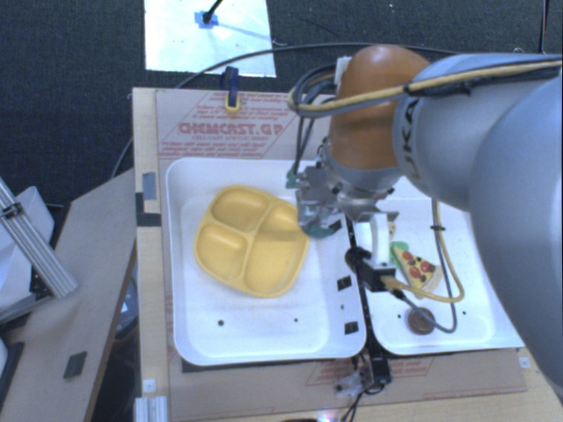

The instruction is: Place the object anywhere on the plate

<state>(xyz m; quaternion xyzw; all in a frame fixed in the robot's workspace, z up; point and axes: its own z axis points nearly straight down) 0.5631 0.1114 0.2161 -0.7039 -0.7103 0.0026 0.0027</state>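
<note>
A yellow plate [251, 240] with three compartments lies in the left bin [202, 323]. My gripper [317, 222] hangs over the plate's right edge, near the wall between the two bins. A small dark green object [320, 229] shows between its fingertips, just above the plate's rim. The gripper is shut on it. The wrist and orange band hide most of the object.
The right bin [475, 323] holds a toy pizza slice [414, 267], a brown round piece [421, 322] and a white item [380, 236]. A black cable [359, 280] runs along the divider between the bins. The arm's bulk covers the right bin's back part.
</note>
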